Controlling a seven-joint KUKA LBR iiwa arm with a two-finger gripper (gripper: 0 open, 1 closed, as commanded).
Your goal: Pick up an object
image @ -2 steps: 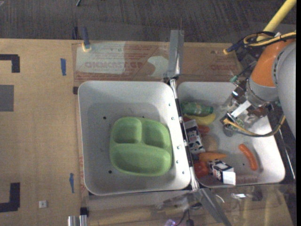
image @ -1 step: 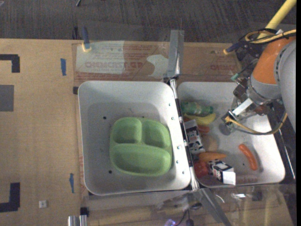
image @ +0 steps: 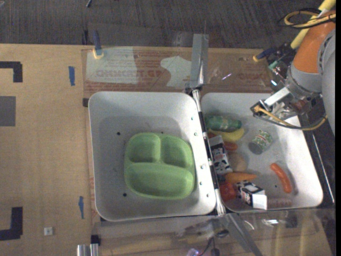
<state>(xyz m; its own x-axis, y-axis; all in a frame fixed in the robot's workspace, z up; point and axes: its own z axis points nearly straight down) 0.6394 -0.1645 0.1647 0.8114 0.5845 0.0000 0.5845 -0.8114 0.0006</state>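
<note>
The gripper (image: 273, 106) hangs over the right bin's (image: 309, 196) far right corner; whether it is open or closed cannot be told. Nothing is seen in it. Nearest lies a small can (image: 260, 141), then a green bottle (image: 224, 124), banana (image: 233, 135) and sausage (image: 281, 177). The pick seems not yet begun.

The arm (image: 314, 57) is running out of the picture at the right edge, so most of it is cut off. The gripper (image: 266, 110) is showing as a blur of pale metal and yellow cable over the right bin (image: 314, 196). The carton (image: 220, 156) by the divider is too small to read. The tomato (image: 228, 191) is lying partly hidden under the box (image: 252, 194), and the banana (image: 232, 135) is perhaps tucked under the bottle (image: 224, 123).
</note>
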